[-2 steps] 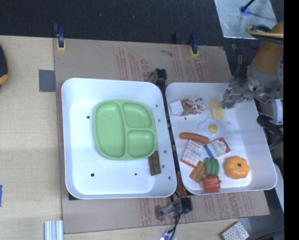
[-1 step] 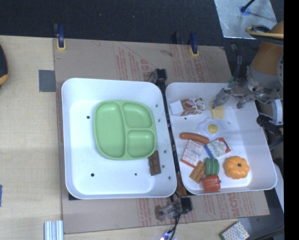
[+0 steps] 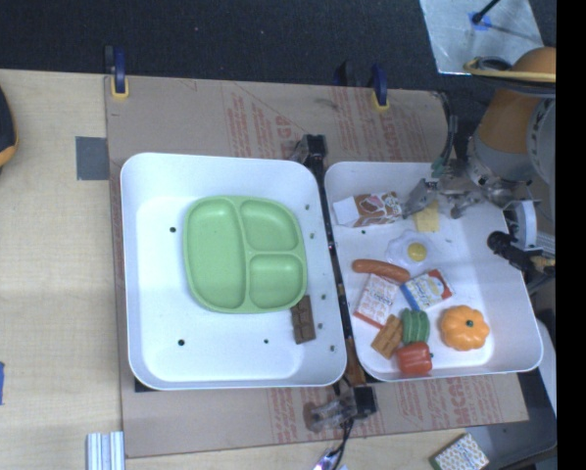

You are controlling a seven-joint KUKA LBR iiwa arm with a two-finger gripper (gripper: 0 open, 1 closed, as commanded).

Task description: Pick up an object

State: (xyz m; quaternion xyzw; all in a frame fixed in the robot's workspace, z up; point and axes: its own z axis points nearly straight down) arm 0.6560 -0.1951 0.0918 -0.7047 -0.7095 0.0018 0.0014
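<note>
Nothing is lifted yet, as I judge it; the pick is all ahead. The left bin (image 3: pixel 146 262), well off from my gripper (image 3: pixel 448 196), holds a green divided plate (image 3: pixel 244 253). My gripper hangs over the right bin (image 3: pixel 513 360); open or closed, I cannot tell. Just beneath lies a yellow block (image 3: pixel 426 220); farther off, a toy pumpkin (image 3: pixel 463 327).

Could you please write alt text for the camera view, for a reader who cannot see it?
The gripper hovers at the far edge of the right bin, which holds toy food including an orange pumpkin and a sausage. The left bin holds a green divided plate.
</note>
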